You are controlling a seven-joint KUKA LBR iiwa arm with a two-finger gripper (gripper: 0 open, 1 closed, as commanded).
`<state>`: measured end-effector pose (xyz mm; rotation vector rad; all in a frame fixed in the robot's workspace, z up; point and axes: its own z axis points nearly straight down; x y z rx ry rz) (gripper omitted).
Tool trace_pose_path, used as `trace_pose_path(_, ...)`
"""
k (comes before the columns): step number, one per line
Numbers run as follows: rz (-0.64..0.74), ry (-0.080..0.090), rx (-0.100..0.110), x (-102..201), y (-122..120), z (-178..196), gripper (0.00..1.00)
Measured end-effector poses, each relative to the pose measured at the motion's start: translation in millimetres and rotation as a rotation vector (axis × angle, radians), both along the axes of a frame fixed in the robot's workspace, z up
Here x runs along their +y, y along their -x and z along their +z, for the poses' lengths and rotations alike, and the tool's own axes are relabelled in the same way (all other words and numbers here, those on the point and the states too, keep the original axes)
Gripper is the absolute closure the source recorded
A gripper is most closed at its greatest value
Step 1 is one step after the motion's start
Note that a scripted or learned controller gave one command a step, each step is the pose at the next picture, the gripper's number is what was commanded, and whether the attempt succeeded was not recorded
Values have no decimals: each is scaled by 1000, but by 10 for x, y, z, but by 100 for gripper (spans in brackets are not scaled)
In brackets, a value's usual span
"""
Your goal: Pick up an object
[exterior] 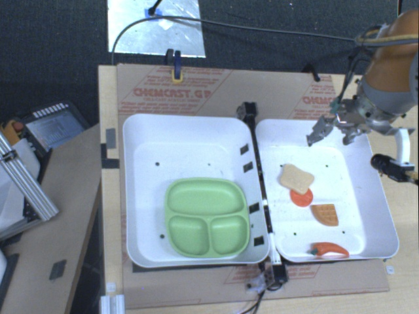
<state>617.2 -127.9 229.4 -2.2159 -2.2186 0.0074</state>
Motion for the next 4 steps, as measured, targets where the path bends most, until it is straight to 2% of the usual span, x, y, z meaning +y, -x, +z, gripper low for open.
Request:
trace_pose_path(1,1,1,-9,1,-20,47,0)
trace_pose_path(3,0,0,-3,25,-24,-1203,0)
trace_pose_path(4,0,0,-14,32,-51,-1417,0)
